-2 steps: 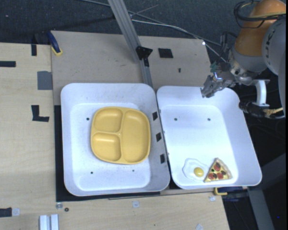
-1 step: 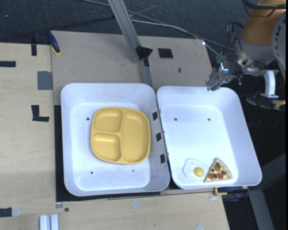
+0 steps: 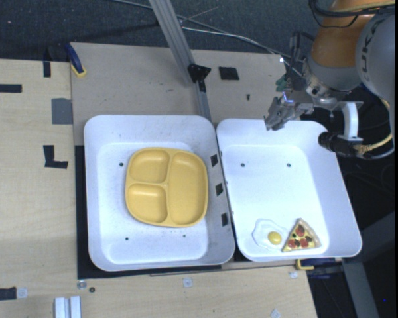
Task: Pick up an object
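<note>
A toy fried egg (image 3: 267,234) and a toy pizza slice (image 3: 300,236) lie side by side in the near right corner of the right bin (image 3: 331,177). A yellow divided plate (image 3: 166,186) rests in the middle of the left bin (image 3: 103,177). My gripper (image 3: 276,120) hangs over the far edge of the right bin, well away from the egg and pizza, with nothing seen between its fingers.
A slanted metal pole (image 3: 179,42) runs down to a black clamp behind the gap between the bins. Black cables and a grey arm segment (image 3: 348,134) crowd the right bin's far right side. Tan bench surface lies to the left.
</note>
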